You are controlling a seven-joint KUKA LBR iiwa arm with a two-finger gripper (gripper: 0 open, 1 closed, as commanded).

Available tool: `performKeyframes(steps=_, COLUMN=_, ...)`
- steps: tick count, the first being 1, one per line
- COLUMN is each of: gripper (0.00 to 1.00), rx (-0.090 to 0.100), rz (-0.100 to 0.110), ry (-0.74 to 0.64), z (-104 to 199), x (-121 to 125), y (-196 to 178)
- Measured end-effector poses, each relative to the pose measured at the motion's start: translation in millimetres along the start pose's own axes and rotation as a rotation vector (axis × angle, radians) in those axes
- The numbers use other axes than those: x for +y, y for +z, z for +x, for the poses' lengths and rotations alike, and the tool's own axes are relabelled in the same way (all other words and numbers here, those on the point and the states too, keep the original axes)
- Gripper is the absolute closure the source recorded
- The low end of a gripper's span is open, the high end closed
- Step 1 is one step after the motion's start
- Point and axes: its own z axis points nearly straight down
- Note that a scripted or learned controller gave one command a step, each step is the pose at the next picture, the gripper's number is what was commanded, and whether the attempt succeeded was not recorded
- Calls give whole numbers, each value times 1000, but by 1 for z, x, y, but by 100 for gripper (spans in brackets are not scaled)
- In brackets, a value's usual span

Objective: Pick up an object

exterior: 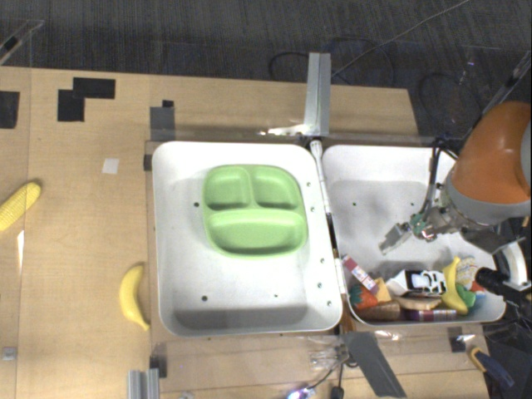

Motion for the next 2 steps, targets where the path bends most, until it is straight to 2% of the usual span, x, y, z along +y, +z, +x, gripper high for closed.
performKeyframes(steps=1, gripper=0, rx=-5, rz=-9, ry=-45, z=6, x=48, y=68)
performKeyframes(steps=2, gripper=100, rx=-3, rz=-17, ry=-47, z=7, x=52, y=56)
